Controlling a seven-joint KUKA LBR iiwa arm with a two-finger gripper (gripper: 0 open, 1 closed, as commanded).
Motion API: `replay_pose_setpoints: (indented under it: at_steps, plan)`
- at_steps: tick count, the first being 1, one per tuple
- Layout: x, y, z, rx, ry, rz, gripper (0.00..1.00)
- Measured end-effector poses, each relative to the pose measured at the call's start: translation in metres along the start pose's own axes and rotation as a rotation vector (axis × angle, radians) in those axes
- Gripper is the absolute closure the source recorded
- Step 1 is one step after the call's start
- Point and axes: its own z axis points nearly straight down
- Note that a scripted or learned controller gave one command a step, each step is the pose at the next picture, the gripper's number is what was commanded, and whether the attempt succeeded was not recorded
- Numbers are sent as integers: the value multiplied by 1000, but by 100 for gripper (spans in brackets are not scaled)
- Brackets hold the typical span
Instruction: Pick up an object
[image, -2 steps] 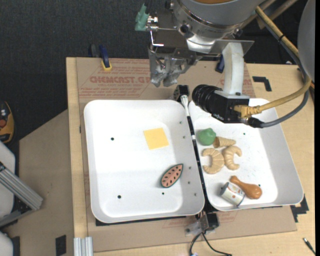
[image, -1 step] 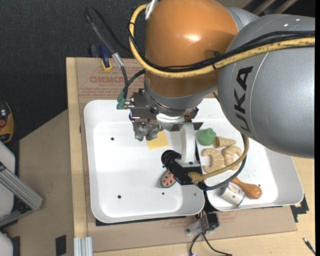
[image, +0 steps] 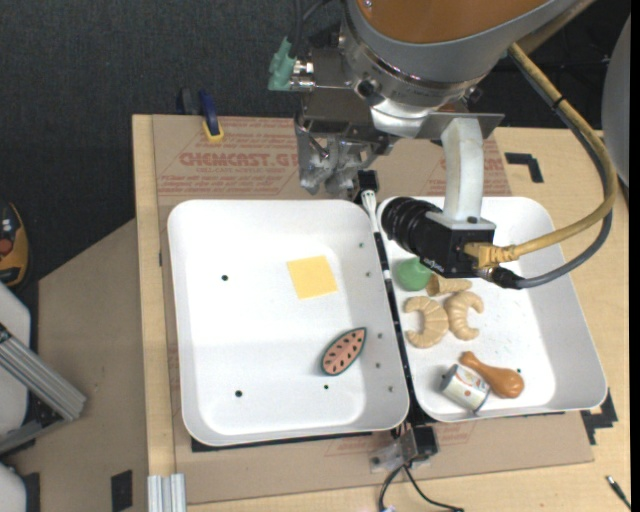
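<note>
My gripper (image: 335, 165) hangs over the back rim of the left bin (image: 200, 300), close to the divide between the bins, and I see nothing in it. A flat yellow square (image: 311, 277) lies in the middle of the left bin. A brown speckled oval (image: 344, 351) lies nearer the front right of that bin. The right bin (image: 575, 340) holds a green piece (image: 408, 273), two tan curled pastries (image: 445, 312), an orange-brown drumstick (image: 492, 377) and a small white can (image: 463, 387). The arm hides the back left of the right bin.
A black cylinder (image: 430, 238) on a white bracket with a tan cable (image: 570, 230) hangs from the arm over the right bin. A blue and yellow clamp (image: 208, 115) sits at the board's back left edge. Aluminium framing (image: 35, 375) stands at the left.
</note>
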Motion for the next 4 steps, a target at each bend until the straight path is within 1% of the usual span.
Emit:
replay_pose_setpoints:
  at_steps: [1, 2, 3, 4]
  plan:
    - [-1, -3, 112, 31, -16, 4, 100]
    - [0, 0, -7, 6, -4, 1, 100]
    - [-3, -4, 123, 33, -17, 4, 100]
    - [0, 0, -9, 5, -3, 1, 100]
